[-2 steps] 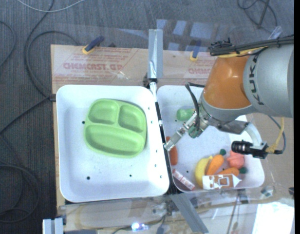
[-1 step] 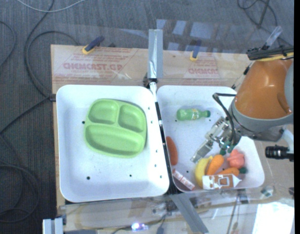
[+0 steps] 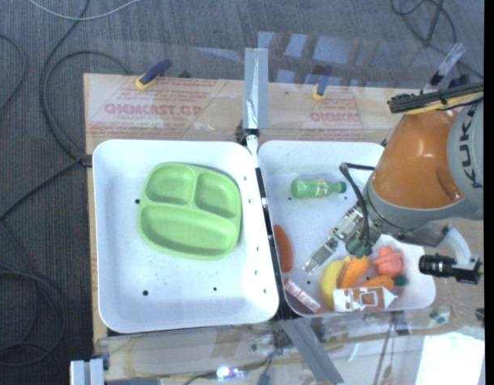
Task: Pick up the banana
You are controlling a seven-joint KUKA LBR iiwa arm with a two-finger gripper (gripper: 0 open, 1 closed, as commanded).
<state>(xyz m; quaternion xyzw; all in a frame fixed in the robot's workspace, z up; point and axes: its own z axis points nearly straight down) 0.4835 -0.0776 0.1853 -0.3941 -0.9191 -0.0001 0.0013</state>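
Orange-banded arm [image 3: 419, 171] loomed over the right bin [image 3: 311, 155]. Pincer [image 3: 337, 243] hung just above-left of the banana [image 3: 332, 277], grip state unclear. Banana lay at that bin's near edge, beside carrot [image 3: 355, 268]; green bottle [image 3: 315, 188] farther back.

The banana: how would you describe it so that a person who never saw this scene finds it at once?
Look in the right bin, at its near corner under the arm, where small items are piled. The banana lies at the left edge of that pile, beside the gripper. It is the one yellow curved item; the carrot touching it is orange.
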